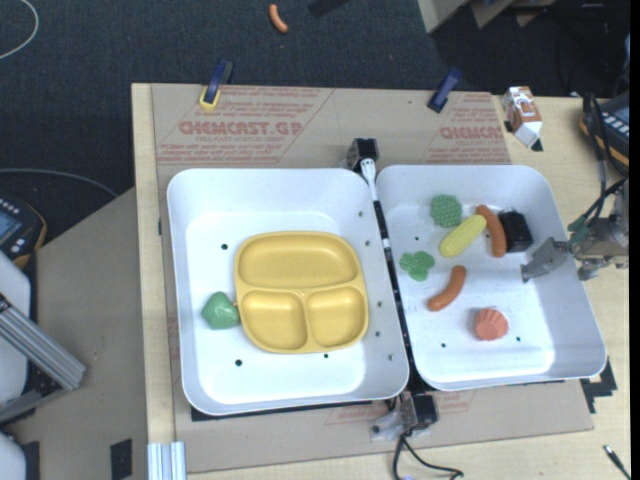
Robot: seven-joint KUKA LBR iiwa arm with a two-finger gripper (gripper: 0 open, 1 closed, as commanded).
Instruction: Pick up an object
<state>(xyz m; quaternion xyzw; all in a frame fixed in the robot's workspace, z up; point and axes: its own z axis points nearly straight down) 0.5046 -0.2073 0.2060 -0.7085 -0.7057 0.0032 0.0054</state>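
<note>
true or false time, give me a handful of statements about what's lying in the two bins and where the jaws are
1. The yellow divided tray sits in the left bin. True.
2. A green toy lies inside one of the tray's compartments. False: it lies on the bin floor, against the tray's left edge.
3. The toy corn cob is in the right bin. True.
4. The gripper holds the pink toy. False: the pink toy lies on the bin floor, apart from the gripper.
5. The right bin has two orange sausages, and. True.
</note>
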